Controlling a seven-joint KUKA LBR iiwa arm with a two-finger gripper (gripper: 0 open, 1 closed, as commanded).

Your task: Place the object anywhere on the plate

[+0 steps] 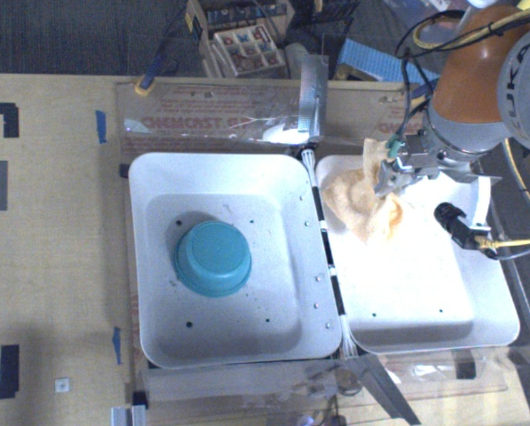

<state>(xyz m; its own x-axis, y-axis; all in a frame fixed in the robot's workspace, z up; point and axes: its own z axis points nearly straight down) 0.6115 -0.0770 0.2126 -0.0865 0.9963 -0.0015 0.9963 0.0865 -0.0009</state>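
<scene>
Claw (391, 180) sits low over the right bin's (424, 327) far-left corner, right on a pale tan crumpled object (358, 204); glare washes out the tips, so can't tell open/closed or if it's gripping. Object edges blur into the white. Teal plate (213, 256), upside-down-looking, in left bin (158, 185), well apart. Wood desk (51, 238) w/ blue tape; clutter, cables behind.

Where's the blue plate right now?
The blue plate sits in the left bin, near its middle, across the divide from the pincer.
</scene>
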